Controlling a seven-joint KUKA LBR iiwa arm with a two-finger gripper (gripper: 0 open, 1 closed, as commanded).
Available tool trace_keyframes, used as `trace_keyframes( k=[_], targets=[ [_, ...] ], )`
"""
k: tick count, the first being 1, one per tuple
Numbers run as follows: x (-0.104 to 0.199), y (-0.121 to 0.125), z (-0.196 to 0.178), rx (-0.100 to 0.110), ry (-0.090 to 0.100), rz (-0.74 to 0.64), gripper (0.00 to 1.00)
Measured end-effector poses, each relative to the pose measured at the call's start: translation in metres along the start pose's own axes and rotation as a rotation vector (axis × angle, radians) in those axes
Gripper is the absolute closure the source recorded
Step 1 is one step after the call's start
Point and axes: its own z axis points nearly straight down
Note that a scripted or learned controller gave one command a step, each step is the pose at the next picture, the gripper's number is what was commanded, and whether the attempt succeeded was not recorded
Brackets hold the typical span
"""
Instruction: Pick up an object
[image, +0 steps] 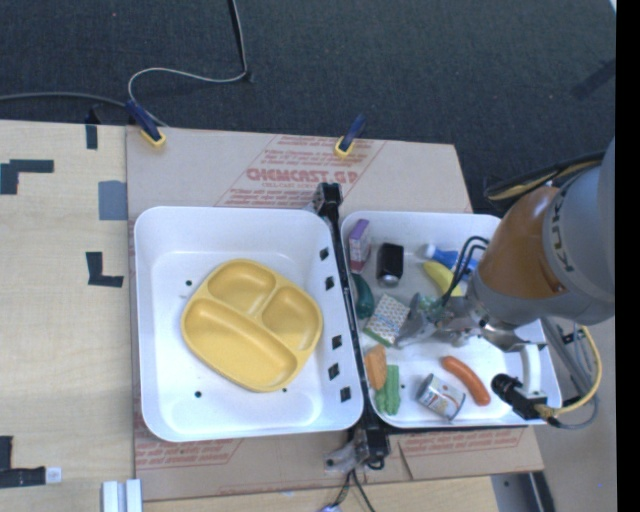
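Camera view: gripper (412, 326) down in right bin (500, 222), just beside patterned packet (387, 318); finger state unreadable. Orange sausage (466, 379), small can (438, 396), black cylinder (389, 262) lying loose nearby. Yellow divided plate (252, 322) in left bin (160, 330).

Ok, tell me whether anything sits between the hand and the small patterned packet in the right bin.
Nothing visible does. The hand hangs in the right bin with its tips just right of the patterned packet, with no item between them. The carrot and tin can lie nearer the camera, off that line.

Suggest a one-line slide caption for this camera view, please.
Gripper reaches into the cluttered right bin; yellow tray fills the left.
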Motion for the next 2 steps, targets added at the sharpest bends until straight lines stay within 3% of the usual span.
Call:
trace_keyframes(
  k=[1, 2],
  targets=[
    [0.0058, 0.0590, 0.0000, 0.000, -0.003, 0.001, 0.00],
    [0.0061, 0.0584, -0.0092, 0.003, -0.001, 0.001, 1.00]
  ],
)
